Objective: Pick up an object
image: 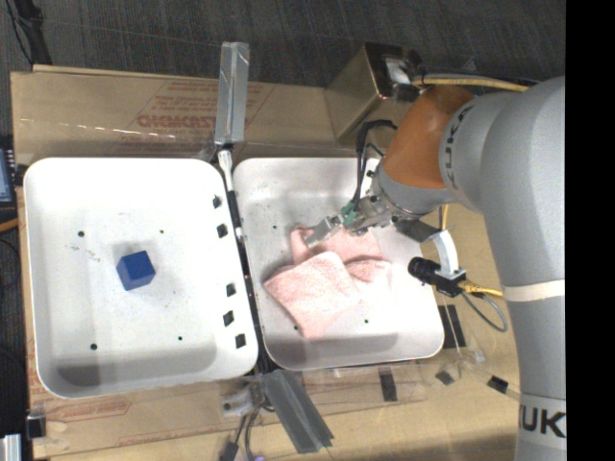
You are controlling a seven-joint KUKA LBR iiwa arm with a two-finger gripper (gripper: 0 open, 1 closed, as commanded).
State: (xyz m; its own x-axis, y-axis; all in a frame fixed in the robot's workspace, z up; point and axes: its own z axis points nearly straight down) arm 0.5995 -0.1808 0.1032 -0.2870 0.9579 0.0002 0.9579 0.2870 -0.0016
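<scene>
1 pink cloth [322,281] lies crumpled in the right bin [288,176], spread from the middle toward the bin's front edge, with a folded flap reaching up toward the back. At that upper flap sits the gripper [348,221], low over the cloth's back edge and seemingly touching it — but the fingers are too small and dark against the fabric to read, so I cannot tell whether they are apart, together or clamped on a fold. No part of the cloth looks lifted clear of the bin floor; it rests flat and slack. Judged from that, the task is at the grasping stage: the arm [452,161] has reached its target, and a secure pinch and the lift are both left to do. Outward from there, the left bin [58,176] holds 1 small blue block [136,269] near its middle, well apart from the gripper. The 2 bins sit edge to edge on a cardboard-covered bench [115,104] — untouched otherwise.
</scene>
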